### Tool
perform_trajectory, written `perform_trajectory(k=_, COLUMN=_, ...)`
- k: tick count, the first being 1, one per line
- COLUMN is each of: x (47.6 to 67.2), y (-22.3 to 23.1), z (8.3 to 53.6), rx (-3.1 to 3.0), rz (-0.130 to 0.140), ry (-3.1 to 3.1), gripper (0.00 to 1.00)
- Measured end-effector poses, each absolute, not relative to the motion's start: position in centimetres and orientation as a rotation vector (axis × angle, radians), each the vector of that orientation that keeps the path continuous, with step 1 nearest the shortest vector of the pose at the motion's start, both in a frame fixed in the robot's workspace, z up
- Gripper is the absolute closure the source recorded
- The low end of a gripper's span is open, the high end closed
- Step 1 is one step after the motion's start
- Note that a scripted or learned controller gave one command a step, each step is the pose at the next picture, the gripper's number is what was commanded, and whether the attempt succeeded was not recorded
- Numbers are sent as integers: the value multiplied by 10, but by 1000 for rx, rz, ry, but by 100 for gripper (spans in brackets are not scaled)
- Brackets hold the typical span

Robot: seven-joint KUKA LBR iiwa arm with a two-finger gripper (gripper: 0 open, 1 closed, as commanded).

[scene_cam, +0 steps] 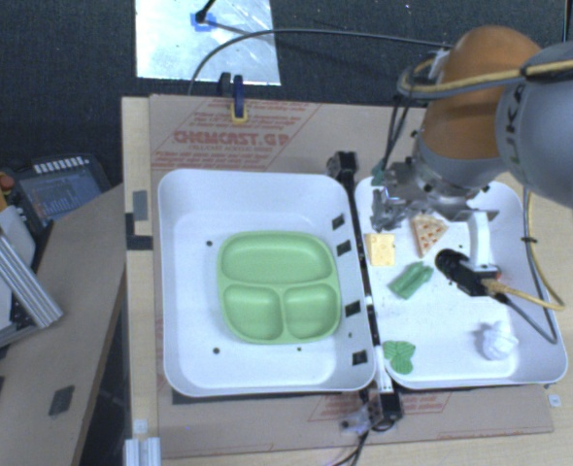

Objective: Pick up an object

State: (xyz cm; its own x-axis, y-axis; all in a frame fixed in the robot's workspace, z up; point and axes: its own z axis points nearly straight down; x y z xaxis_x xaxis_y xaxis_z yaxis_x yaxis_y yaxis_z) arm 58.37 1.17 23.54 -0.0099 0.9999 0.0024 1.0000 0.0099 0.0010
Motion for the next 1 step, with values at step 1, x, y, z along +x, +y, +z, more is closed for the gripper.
perform_trajectory(k=1, x=564, y=58, z=221, rx=-2210, rz=0, ry=-2230, gripper=100)
